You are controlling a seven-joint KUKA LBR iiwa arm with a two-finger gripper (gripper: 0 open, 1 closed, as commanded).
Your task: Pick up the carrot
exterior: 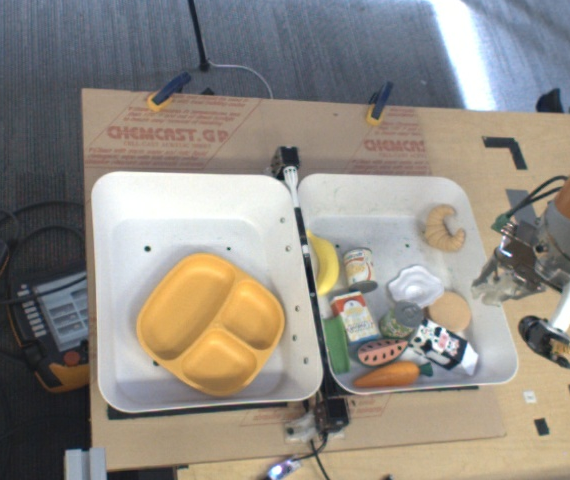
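I log the carrot [387,375] lying at the lower edge of the right bin [485,253], beside a watermelon slice [382,351] and a small carton [438,343]. The gripper [502,280] hangs at the frame's right, outside that bin's rim; its state I cannot tell. The left bin [115,268] holds a yellow divided plate [211,322].

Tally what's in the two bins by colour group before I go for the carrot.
Yellow: 2, divided plate, banana
Orange: 1, carrot
Tan: 2, croissant, round biscuit
Other or mixed colours: about 7, in a cluster too tight to separate surely
Total: about 12
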